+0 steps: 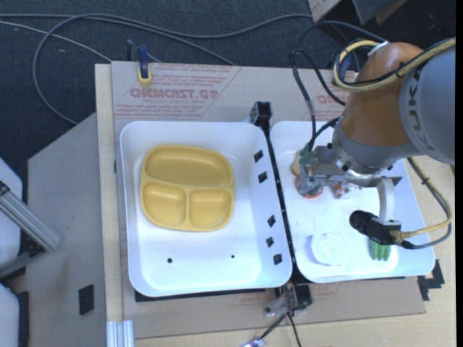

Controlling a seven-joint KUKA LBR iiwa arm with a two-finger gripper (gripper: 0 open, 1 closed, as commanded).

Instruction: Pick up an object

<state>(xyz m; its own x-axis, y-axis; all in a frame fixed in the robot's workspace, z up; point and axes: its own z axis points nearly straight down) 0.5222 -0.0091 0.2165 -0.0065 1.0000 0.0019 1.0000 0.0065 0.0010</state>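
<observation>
Left bin (137, 215): yellow three-compartment tray (187, 187). Cardboard (181, 92) behind reads, we think, "CHEMCAST GP" in red. Right bin (412, 194): gripper (316, 181) low over small orange-red object (298, 166); white disc (329, 249), green object (379, 251) near front. Fingers' state: we cannot tell.

The tool (316, 181) is largely covered by the wrist, so its fingers cannot be made out. A small orange-red item (298, 166) beneath is mostly hidden. The arm (427, 107) is cut off at the right edge.
</observation>
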